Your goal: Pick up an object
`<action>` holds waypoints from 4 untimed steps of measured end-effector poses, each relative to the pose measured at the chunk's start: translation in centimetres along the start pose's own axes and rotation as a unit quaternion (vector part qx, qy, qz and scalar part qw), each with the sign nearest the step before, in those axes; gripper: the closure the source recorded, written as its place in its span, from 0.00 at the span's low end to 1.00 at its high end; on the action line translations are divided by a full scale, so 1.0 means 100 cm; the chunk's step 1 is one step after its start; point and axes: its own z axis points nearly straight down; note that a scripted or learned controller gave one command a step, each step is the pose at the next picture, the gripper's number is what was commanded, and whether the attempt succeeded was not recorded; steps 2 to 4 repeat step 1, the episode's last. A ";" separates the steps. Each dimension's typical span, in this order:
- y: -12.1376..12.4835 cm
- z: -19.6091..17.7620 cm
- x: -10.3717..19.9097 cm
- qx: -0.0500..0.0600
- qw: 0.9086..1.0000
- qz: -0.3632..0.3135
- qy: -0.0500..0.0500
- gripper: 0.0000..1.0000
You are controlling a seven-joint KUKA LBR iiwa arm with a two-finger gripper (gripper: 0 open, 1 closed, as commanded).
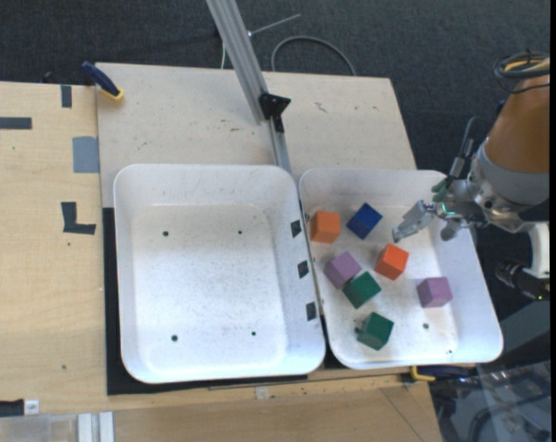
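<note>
Gripper finger state cannot be told; small orange plastic cube lies just below-left of it, apart.

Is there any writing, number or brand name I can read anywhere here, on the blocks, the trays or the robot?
None can be read.
The coloured blocks, such as the blue block, show plain faces.
The white bins carry only dark specks and dots.
The gripper and arm show no legible label.

Two white bins; two orange cubes; two green; two purple; one blue.
</note>
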 end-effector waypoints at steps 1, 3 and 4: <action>0.060 0.141 -0.033 0.003 1.000 0.000 0.000 0.00; 0.060 0.141 -0.033 0.003 1.000 0.000 0.000 0.00; 0.060 0.141 -0.033 0.003 1.000 0.000 0.000 0.00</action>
